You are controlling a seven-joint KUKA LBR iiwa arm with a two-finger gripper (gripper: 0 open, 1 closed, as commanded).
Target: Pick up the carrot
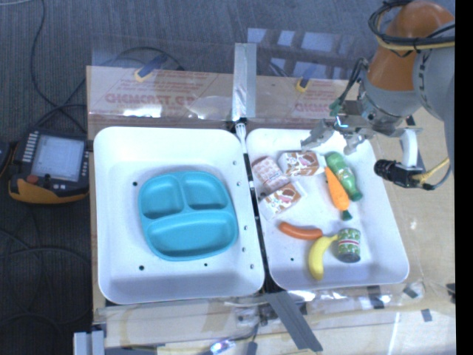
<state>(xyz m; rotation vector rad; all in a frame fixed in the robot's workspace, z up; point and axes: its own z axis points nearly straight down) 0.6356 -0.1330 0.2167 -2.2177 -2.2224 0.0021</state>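
Note:
The carrot (338, 189) is orange and lies lengthwise in the right bin (392, 235), toward its back right. A green bottle-like item (345, 173) touches its right side. My gripper (334, 140) hangs over the back edge of that bin, just behind the carrot's upper end. Its two fingers (314, 137) are spread open with nothing between them. The carrot lies apart from the gripper.
Three snack packets (267, 172) (299, 163) (283, 196) lie left of the carrot. A sausage (299, 231), a banana (319, 256) and a green can (348, 245) sit nearer the front. The left bin (118, 161) holds a blue divided tray (188, 213).

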